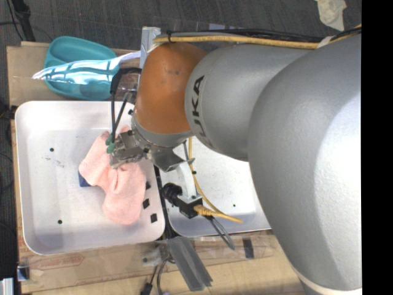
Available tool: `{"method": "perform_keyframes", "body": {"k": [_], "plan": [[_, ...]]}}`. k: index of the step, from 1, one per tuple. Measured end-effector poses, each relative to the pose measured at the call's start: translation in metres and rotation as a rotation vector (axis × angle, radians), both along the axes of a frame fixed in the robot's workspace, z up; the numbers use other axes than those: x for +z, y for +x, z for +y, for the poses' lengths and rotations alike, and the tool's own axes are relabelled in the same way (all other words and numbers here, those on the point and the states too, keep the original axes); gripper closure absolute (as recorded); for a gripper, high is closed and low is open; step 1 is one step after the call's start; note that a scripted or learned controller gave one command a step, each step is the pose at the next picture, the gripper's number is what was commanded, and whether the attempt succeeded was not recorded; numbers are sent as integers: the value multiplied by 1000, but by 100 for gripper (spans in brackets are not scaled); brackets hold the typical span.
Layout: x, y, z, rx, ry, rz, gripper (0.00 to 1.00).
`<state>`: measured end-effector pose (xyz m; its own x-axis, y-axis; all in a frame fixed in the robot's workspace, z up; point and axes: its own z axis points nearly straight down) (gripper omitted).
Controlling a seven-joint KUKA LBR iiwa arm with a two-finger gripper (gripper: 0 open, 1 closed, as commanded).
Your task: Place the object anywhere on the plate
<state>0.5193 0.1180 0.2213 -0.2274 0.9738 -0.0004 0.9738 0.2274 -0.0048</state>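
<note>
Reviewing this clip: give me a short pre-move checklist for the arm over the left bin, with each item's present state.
1. Gripper positioned over the pink cloth: ok.
2. Cloth lies inside the left bin: ok.
3. Cloth held by the gripper: cannot tell, the wrist hides the contact.
4. Plate located as drop target: not ok, none identified.
5. Blue item under the cloth's edge identified: cannot tell, mostly covered.
6. Cables hanging by the wrist free of the cloth: cannot tell.
</note>
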Motion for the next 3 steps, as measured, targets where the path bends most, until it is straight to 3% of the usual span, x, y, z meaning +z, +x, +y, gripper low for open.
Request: {"method": "perform_keyframes", "body": {"k": [1, 2, 3], "plan": [[-60, 49, 55, 0, -1, 1, 100], [-62, 27, 64, 108, 0, 3, 100], [-7, -27, 31, 179, 1, -1, 100]]}}
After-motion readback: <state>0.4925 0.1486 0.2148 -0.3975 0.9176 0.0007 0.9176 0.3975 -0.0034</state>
